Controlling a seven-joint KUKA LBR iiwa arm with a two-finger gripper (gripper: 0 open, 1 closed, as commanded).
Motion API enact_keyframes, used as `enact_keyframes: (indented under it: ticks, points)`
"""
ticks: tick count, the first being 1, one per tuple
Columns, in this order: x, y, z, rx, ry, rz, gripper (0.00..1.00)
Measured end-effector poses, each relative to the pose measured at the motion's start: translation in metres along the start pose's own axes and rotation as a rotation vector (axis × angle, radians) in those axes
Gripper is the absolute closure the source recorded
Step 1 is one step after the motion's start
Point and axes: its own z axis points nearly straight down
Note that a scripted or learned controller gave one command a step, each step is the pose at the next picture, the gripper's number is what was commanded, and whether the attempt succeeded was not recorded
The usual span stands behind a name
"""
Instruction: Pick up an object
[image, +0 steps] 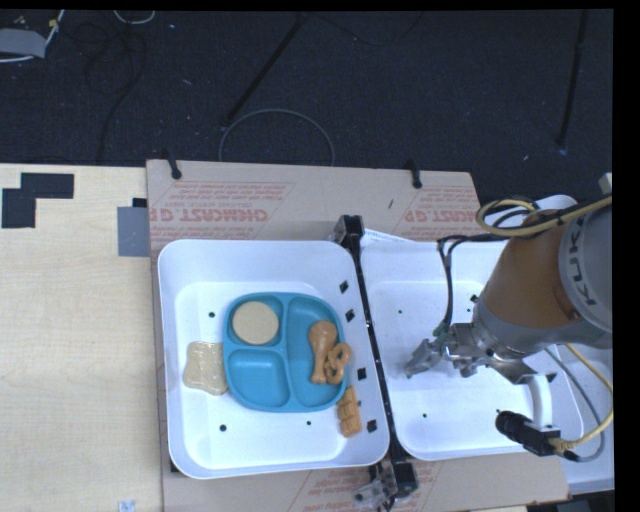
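In the left bin (190, 420) lies a blue sectioned plate (268, 382). A round tan cookie (254, 322) rests in its upper left section, and a brown pretzel-like piece (327, 352) in its right section. A pale toast-like piece (205, 367) lies on the bin floor just left of the plate. A small orange-brown piece (348, 411) lies by the plate's lower right corner. My gripper (418, 362) hangs low over the middle of the right bin (440, 440), pointing left, apart from all of these things. Nothing shows between its fingers.
A black divider (365, 340) runs between the two bins. The bins sit on a cardboard sheet (300, 200) on a pale wooden bench (70, 350). The arm (535, 290) covers the right bin's right side.
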Motion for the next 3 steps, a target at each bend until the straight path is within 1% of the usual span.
enact_keyframes:
  ticks: [1,2,3]
  points:
    - [0.001,0.0,0.036,-0.004,-0.001,0.001,0.0]
    - [-0.001,0.001,0.023,-0.006,-0.001,0.008,1.0]
    - [-0.001,-0.004,-0.019,-0.008,-0.002,0.005,1.0]
